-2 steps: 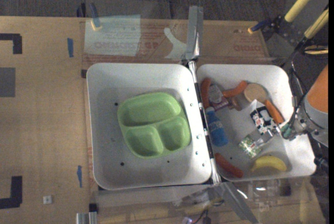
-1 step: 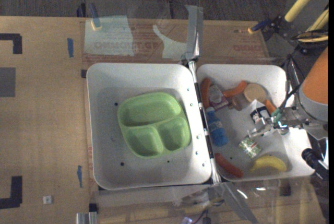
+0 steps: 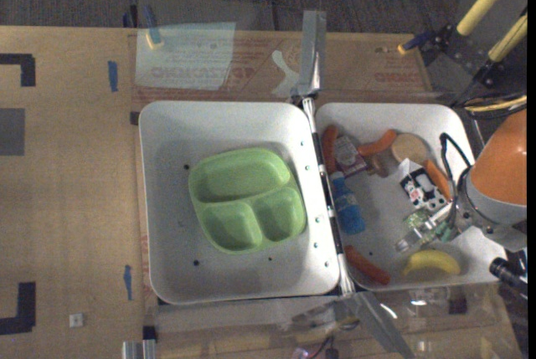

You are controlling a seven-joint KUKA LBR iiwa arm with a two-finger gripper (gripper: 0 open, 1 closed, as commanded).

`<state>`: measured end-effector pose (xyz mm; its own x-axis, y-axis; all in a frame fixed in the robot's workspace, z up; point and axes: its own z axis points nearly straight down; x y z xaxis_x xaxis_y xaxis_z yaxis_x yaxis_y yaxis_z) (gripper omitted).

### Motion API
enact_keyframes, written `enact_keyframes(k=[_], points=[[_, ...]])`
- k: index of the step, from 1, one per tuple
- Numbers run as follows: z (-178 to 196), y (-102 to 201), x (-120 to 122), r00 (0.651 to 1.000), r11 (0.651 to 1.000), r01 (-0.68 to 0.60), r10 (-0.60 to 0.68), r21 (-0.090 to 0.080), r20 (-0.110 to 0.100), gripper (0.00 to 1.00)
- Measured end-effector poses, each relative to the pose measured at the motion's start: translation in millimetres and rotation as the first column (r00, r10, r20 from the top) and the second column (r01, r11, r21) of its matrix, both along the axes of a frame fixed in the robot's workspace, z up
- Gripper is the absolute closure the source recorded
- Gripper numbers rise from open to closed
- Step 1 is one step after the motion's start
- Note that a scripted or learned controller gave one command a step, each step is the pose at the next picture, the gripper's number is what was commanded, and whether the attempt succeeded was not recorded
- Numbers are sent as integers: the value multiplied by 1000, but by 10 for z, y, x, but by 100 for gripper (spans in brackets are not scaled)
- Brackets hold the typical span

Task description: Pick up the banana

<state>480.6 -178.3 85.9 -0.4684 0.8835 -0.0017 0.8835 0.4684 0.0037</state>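
Currently: banana lying flat in right bin, near its front edge; gripper just behind banana, apart from it, nothing visibly grasped, finger state indiscernible; red sausage just left of banana; blue bottle farther left; green divided tray in left bin, well apart from banana.

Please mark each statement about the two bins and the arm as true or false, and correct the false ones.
1. The banana lies in the right bin. True.
2. The green tray sits in the right bin. False: it sits in the left bin.
3. The gripper is above the right bin, close to the banana. True.
4. The blue bottle lies on the green tray. False: it lies in the right bin, near its left wall.
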Motion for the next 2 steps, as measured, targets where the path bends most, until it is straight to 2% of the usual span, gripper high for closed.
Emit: enact_keyframes(k=[1,2], points=[[107,-18,14,1000,1000,4,-4,-1,6,100],[1876,655,188,994,994,114,-114,-1,-2,100]])
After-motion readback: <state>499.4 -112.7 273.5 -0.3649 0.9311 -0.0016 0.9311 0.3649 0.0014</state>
